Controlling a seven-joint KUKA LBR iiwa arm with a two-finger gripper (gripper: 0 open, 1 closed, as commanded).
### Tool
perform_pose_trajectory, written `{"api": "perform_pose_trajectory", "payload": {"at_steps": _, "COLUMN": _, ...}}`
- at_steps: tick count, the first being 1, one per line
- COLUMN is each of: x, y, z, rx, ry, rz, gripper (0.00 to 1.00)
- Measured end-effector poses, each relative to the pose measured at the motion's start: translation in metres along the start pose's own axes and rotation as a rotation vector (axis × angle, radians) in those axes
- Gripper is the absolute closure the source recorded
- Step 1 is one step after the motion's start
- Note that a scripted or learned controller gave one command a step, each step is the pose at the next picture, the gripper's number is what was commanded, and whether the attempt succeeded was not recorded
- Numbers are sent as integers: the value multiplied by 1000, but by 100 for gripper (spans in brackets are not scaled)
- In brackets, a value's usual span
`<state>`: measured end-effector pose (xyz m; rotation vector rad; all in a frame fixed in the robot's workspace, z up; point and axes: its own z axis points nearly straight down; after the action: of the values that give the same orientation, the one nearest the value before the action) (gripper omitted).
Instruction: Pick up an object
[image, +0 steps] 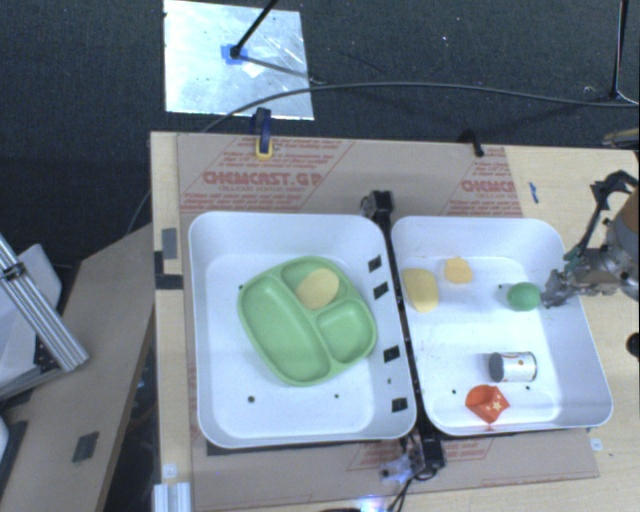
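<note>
The right bin (575, 395) holds a green ball (522, 296), a pale yellow oblong piece (421, 290), a small orange-yellow piece (458, 270), a silver can (513, 367) lying on its side and a red-orange object (487, 402). My gripper (554, 291) reaches in over the bin's right wall, low down and just right of the green ball, touching it or nearly so. I see nothing lifted off the bin floor.
In the left bin (220, 400) lies a green divided plate (290, 345) with a yellow piece (318, 288) in its upper compartment. Black clips (385, 295) line the divider between the bins. Cardboard lies under both bins.
</note>
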<state>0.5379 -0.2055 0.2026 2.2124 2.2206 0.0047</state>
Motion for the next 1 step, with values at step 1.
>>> {"api": "perform_pose_trajectory", "payload": {"at_steps": 1, "x": -1, "y": 2, "z": -48, "rx": 0, "ry": 0, "rz": -1, "gripper": 100}}
